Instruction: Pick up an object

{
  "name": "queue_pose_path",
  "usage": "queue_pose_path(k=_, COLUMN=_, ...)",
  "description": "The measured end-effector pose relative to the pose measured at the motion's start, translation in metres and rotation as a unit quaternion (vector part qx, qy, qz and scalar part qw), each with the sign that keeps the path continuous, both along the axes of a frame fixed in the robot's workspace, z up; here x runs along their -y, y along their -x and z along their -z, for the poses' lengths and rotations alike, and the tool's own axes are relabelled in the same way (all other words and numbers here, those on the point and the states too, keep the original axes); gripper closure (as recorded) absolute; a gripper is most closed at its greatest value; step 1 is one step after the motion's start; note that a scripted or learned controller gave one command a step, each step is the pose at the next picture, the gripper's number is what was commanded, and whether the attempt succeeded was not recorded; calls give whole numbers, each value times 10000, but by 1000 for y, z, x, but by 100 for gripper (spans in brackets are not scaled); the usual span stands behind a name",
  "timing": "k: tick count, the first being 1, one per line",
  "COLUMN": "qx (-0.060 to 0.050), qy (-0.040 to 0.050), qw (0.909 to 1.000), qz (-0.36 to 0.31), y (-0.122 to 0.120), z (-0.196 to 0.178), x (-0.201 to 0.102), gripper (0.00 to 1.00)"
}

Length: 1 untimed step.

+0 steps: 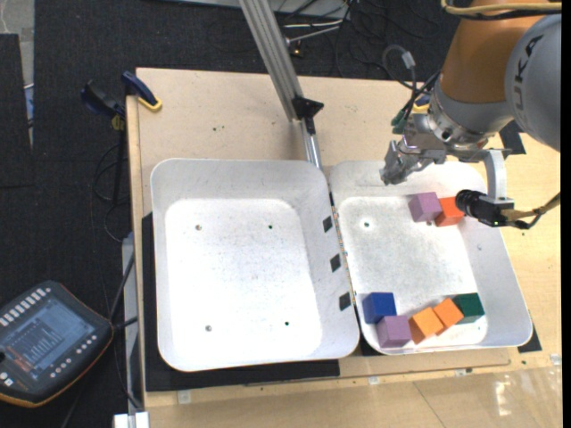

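Hand [393, 175] above the right bin's [500, 266] far edge, near a purple block [425, 207]; grip state unclear.

Tan wooden bench [223, 123], black floor [62, 52], grey metal strut [268, 43]

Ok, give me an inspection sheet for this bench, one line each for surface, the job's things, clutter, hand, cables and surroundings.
Surface: wooden bench bearing a left bin and a right bin, side by side.
Job's things: all in the right bin. Purple block touching an orange block near the far edge; blue block, second purple block, second orange block and green block clustered at the near edge.
Clutter: blue and yellow clamp at the bench's far left corner.
Hand: hand above the right bin's far edge, nothing seen held.
Cables: black cables beside the arm.
Surroundings: teach pendant lower left; metal strut slanting over the bench.
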State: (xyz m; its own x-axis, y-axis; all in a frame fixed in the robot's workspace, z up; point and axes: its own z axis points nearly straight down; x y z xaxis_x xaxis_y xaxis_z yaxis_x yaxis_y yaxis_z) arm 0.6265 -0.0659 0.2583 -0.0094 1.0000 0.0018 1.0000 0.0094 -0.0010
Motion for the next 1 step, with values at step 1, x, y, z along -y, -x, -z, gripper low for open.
queue_pose_path(k=1, qx=-3, qy=0, qw=10000, qz=1, y=-4, z=14, x=-60, gripper=100)
